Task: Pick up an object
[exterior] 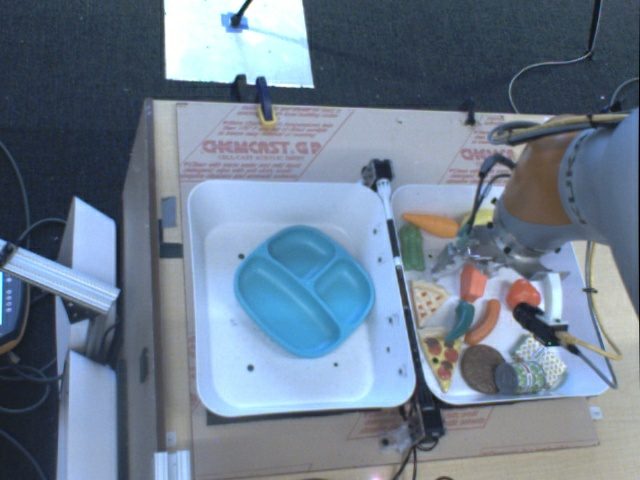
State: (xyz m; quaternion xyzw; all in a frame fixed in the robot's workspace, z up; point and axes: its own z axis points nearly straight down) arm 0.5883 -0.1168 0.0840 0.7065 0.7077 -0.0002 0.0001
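Where the toy food lies crowded in the right bin [575,268], a carrot [432,224], green pepper [411,247], pizza slices [430,299], sausage [482,320] and brown cookie [481,366] sit close together; left bin [215,268] carries a blue divided plate [303,289]. Both bins rest on a cardboard-topped bench [300,143] over dark carpet [80,48], cables nearby. Tool [462,256] hangs low above the food; cannot tell its opening or any hold.
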